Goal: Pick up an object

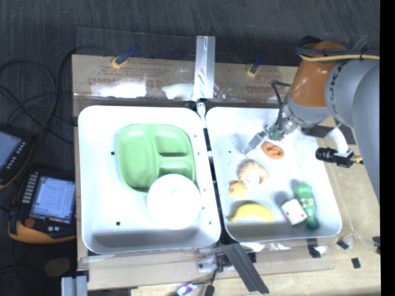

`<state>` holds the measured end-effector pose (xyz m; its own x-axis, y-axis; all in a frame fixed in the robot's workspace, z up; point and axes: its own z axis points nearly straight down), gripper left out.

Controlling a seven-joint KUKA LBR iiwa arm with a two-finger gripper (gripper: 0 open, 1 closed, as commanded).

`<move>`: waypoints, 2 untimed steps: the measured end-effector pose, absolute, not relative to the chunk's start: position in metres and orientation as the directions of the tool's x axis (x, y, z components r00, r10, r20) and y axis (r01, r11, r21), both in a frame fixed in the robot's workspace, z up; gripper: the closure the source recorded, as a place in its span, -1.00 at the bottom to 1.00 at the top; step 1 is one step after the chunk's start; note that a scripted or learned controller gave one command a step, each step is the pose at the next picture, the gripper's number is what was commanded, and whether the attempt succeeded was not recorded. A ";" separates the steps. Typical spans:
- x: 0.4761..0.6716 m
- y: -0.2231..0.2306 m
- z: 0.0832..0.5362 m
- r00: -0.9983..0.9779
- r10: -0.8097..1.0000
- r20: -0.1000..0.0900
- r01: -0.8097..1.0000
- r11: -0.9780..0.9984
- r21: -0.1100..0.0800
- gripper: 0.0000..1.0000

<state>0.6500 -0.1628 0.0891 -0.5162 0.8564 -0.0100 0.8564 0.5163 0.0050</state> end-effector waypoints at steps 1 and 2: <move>0.597 -0.195 0.090 -0.309 0.951 -0.005 0.951 0.309 0.009 -1.00; 0.629 -0.190 0.089 -0.252 0.968 -0.005 0.968 0.252 0.008 -1.00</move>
<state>0.6288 -0.1896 0.0890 -0.2520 0.9677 -0.0053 0.9677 0.2521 0.0081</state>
